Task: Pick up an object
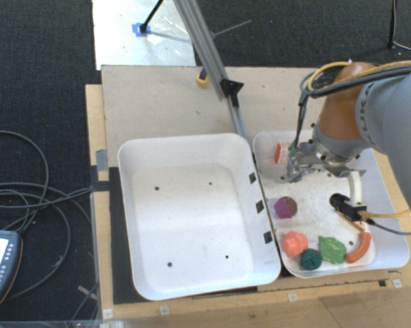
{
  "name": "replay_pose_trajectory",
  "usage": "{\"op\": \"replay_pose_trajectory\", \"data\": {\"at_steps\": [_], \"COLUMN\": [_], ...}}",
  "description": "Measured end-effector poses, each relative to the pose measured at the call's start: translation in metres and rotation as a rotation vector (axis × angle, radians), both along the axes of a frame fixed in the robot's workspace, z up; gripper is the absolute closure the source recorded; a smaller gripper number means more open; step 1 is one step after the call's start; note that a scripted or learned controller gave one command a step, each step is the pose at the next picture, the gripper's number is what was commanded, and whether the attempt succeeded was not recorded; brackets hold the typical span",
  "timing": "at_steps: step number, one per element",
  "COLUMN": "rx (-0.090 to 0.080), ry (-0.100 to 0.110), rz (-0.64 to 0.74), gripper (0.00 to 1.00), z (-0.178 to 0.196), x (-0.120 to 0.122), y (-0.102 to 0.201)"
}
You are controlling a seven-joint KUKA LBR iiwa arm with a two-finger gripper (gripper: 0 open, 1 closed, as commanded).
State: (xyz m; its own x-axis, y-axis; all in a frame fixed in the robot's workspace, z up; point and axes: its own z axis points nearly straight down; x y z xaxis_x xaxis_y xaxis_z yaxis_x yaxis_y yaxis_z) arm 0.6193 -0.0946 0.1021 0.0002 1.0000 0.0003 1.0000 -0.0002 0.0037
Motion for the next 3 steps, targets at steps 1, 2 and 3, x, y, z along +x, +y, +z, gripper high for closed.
{"op": "replay_pose_trajectory", "data": {"at_steps": [1, 2, 3], "rx": [-0.001, -0.002, -0.002], "ry": [-0.004, -0.006, -0.005], "rz": [0.0, 0.004, 0.005], "gripper": [1.0, 1.0, 1.0], "z": [0.064, 0.129, 0.183], "x": [-0.003, 0.0, 0.001], "y": [-0.003, -0.005, -0.006]}}
